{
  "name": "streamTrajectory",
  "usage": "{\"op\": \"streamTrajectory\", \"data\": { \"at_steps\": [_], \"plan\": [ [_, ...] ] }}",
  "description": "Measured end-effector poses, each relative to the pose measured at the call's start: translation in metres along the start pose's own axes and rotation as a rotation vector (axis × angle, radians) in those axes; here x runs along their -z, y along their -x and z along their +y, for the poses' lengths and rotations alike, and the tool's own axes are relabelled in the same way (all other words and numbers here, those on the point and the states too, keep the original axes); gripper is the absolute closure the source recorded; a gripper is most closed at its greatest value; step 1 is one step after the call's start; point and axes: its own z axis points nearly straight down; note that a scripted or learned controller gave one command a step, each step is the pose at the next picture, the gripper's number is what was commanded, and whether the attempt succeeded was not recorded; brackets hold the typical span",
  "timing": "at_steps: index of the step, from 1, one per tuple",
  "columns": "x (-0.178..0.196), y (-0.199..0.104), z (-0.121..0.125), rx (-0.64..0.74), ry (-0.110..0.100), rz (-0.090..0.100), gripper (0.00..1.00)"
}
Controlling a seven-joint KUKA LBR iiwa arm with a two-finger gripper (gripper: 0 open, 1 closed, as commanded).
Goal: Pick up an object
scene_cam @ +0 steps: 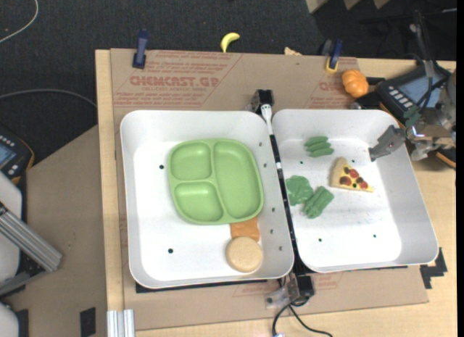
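Observation:
In the right bin lie a toy pizza slice, a small green piece near the back, and two more green pieces touching each other left of centre. My gripper hangs over the bin's back right part, just right of and above the pizza slice and apart from it. Nothing shows in its grasp. The left bin bears a green divided plate, with a round tan cookie and an orange slab at the plate's front edge.
An orange toy fruit and a yellow banana lie outside the bins at the back. Blue clamps hold the cardboard base. Dark equipment and cables crowd the right edge behind the arm.

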Motion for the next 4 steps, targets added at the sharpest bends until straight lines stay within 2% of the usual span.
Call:
{"op": "streamTrajectory", "data": {
  "at_steps": [1, 2, 3, 4],
  "plan": [
    [-0.119, -0.04, 0.059, 0.005, -0.005, 0.003, 0.0],
    [-0.197, -0.002, 0.086, -0.002, -0.004, -0.001, 0.0],
    [-0.181, -0.003, 0.088, -0.001, 0.003, -0.001, 1.0],
    [-0.172, -0.068, 0.048, 0.004, -0.006, 0.004, 1.0]
  ]
}}
